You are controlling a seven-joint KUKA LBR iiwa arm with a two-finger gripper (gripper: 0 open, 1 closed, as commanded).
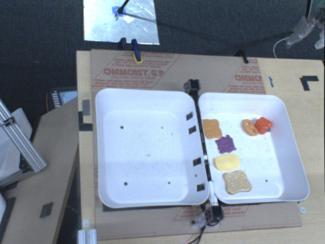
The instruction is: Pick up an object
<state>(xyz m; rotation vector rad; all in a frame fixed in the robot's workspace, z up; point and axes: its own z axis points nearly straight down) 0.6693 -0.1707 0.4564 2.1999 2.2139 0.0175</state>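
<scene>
Several small objects lie in the right bin (pixel 292 151). An orange-tan flat square (pixel 212 128) sits near the bin's left wall. Below it lie a purple knobbly piece (pixel 225 144), a pale yellow oval (pixel 227 162) and a tan toast-shaped slab (pixel 237 182), forming a column down that left side. Farther right, an orange ring-like piece (pixel 249 127) touches a red block (pixel 263 125). All lie flat and in plain sight.
The left bin (pixel 101 136) adjoins the right one along a central divider with black clips (pixel 195 131). A shiny metal sheet (pixel 121 13) lies on the dark floor at the back. A pale grey fitting with a white cable (pixel 302 32) hangs at the top right.
</scene>
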